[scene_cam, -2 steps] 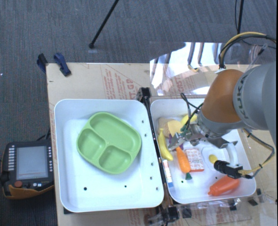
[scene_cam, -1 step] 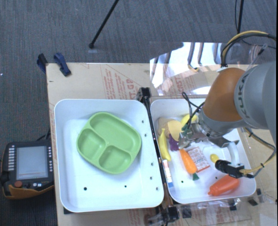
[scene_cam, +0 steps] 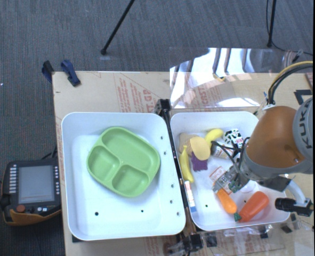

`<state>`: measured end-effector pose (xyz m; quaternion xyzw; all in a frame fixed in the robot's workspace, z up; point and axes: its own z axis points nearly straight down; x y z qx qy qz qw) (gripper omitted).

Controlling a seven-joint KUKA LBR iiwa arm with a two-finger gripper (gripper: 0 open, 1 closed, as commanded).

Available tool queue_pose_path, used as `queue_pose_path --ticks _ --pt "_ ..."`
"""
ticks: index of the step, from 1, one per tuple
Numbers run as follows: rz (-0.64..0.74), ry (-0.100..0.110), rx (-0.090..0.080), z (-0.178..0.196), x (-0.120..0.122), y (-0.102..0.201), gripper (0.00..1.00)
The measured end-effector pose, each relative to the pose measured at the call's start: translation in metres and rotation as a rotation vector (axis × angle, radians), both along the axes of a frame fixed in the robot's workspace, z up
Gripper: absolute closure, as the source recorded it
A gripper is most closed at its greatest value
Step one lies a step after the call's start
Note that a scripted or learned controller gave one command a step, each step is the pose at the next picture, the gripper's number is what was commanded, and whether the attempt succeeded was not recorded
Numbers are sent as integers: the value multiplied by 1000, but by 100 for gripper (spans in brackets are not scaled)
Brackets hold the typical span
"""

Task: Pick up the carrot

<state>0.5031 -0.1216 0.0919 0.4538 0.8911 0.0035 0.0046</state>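
Arm poised over the right bin, reaching for the carrot.

From the overhead camera, the carrot (scene_cam: 226,201) lies near the front of the right bin (scene_cam: 210,224), beside a larger orange vegetable (scene_cam: 255,205). The gripper (scene_cam: 227,181) hangs just above it, likely lining up a grasp; whether its jaws are open cannot be told.

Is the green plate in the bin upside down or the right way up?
Right way up. The green plate lies flat in the left bin, and its three hollow sections face upward toward the camera.
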Motion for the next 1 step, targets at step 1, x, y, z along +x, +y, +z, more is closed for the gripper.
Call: queue_pose_path --ticks 1 --pt "-125 11 1 95 -11 90 100"
